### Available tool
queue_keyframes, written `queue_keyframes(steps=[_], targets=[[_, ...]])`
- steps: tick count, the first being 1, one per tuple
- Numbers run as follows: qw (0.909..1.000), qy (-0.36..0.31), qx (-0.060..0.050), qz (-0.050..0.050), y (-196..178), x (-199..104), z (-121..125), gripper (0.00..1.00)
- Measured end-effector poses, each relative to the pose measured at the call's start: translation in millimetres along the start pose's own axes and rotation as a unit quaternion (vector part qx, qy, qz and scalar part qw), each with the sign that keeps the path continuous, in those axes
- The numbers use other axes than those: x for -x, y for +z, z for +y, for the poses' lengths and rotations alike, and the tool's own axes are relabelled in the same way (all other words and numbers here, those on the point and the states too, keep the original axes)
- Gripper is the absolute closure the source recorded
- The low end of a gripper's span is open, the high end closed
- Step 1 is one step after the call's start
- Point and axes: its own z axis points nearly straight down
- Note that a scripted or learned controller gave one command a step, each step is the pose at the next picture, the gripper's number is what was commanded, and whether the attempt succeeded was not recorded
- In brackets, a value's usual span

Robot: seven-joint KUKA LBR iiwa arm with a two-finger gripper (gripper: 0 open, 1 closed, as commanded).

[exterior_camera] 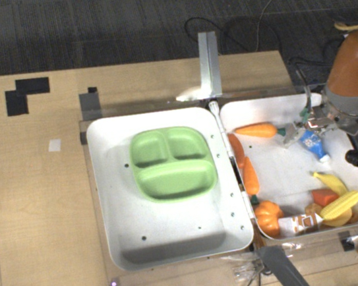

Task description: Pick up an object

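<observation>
Tube [312, 144]: small, blue-white, lying tilted | hand [305, 128]: just above; grip unclear

Two shallow white bins sat side by side: the left bin [114, 202] and the right bin [284, 176]. The left one held one green divided plate [172, 162]. The right one held three carrots: one [257, 131] near the top, one [236, 152] and another [251, 176] along the left wall. There were two bananas [329, 181] [340, 205], one small pumpkin [267, 212], one blue-and-white tube [313, 143], one red item [322, 196] and one brown-and-white packet [300, 223].
</observation>
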Motion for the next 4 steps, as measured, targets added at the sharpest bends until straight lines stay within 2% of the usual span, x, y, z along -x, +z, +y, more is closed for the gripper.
queue_keyframes(steps=[1, 2, 3, 4], targets=[[1.0000, -0.003, 0.004, -0.001, -13.1, -0.8, 3.1, 1.00], [0.9983, 0.058, -0.002, 0.001, -73.4, -64.5, 29.8, 1.00], [0.9999, 0.017, -0.003, 0.001, -34.3, -69.5, 20.3, 1.00], [0.9985, 0.056, -0.001, 0.001, -147.1, -124.7, 27.3, 1.00]])
